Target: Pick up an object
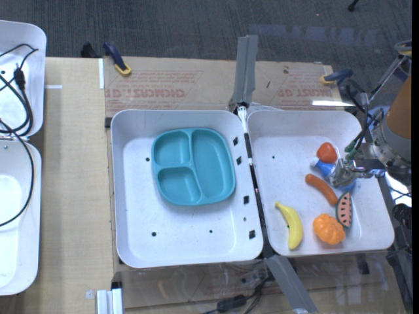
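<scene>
The right bin (288, 136) holds several toy foods: a yellow banana (291, 224), an orange fruit (328, 229), a watermelon slice (345, 209), a brown-orange sausage (320, 188), a red-orange tomato-like piece (327, 152) and a blue item (325, 169) partly hidden under the gripper. My gripper (342, 175) hangs low at the right side of this bin, right over the blue item and the sausage's far end. Its fingers blend with the objects below.
The left bin (131, 227) holds a teal three-compartment plate (194, 165). A grey divider post (245, 70) stands behind the seam between the bins. Clamps sit at the bench's back edge. White trays with black cables lie at far left.
</scene>
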You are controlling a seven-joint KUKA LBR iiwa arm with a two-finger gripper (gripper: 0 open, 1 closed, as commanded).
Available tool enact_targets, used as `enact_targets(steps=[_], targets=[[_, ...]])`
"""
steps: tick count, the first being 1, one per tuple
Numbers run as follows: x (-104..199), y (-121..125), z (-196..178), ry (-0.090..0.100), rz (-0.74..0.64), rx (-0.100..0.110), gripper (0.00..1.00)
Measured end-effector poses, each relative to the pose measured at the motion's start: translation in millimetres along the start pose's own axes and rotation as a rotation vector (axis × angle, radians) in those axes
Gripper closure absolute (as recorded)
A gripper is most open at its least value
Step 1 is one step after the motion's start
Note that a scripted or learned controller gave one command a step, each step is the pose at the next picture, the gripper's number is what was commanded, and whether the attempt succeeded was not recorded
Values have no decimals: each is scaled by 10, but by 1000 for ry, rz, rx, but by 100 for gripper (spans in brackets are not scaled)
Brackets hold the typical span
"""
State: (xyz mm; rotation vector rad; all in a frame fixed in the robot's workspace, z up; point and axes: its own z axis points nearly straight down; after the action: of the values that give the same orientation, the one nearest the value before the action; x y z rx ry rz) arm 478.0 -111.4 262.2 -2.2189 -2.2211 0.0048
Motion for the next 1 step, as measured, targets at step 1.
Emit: enact_targets(steps=[1], targets=[[80, 555, -260, -1, -1, -1, 100]])
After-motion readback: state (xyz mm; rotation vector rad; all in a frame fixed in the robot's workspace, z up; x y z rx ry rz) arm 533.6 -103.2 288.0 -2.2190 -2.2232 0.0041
